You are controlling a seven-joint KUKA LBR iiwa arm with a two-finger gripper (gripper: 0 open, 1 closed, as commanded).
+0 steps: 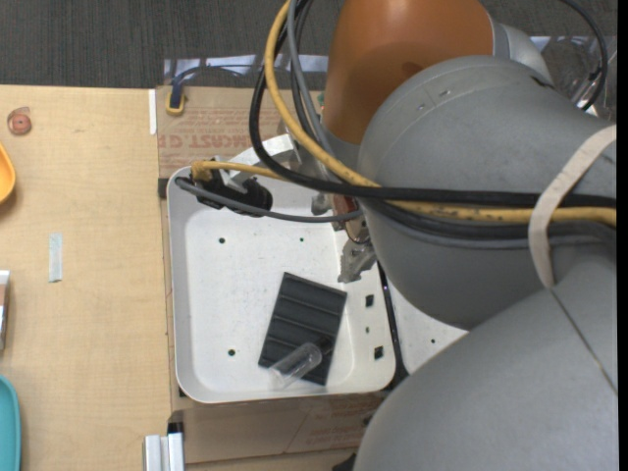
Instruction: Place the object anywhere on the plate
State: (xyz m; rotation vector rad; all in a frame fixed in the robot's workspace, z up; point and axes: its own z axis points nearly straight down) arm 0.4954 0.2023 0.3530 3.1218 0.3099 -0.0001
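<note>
Tool [355, 253] above white bin [196, 292]

Dark ribbed rectangular plate [304, 329] flat in the white bin [201, 292] (small clear object [297, 362] on its near edge)

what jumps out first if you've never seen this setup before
The arm dominates: its grey bulk and orange band take up the right and top of the camera view, with yellow and black cables looping over it. Below and to its left, a white bin holds a dark ribbed plate with a small clear object lying on its near end. A tan bench lies along the left.
</note>
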